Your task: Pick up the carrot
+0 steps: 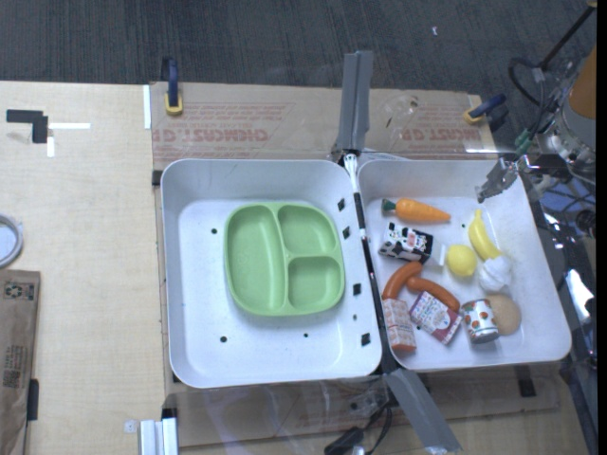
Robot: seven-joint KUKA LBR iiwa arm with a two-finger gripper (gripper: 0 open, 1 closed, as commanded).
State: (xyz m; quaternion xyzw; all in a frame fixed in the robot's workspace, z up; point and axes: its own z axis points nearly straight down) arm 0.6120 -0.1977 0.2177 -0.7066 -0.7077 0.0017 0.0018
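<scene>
Orange catches the eye first: the carrot (pixel 422 210) lies on its side near the far wall of the right bin (pixel 541 349), green top toward the divider, tip pointing right. Just in front of it sits a small black-and-white carton (pixel 407 245), close but apart from it. To the right, a banana (pixel 482 234) curves beside a lemon (pixel 461 260), with a white garlic bulb (pixel 494 273) just past them. Nearer the front wall, two sausages (pixel 417 282) cross over a red packet (pixel 435 315), a small jar (pixel 398 326) stands at the left, and a can (pixel 481 320) rests against a brown egg-shaped item (pixel 505 314).

Over in the left bin (pixel 180 282), a green divided plate (pixel 284 258) sits alone in the middle.

And the pincer (pixel 495 182) hangs at the right bin's far right corner, over the rim, well apart from the carrot, fingertips pointing down-left. Whether it is spread or pinched, I cannot tell at this size; nothing is visible between the tips. The pale wooden desk (pixel 76 235) stretches left, with a roll of tape (pixel 8 242) at its edge.
</scene>
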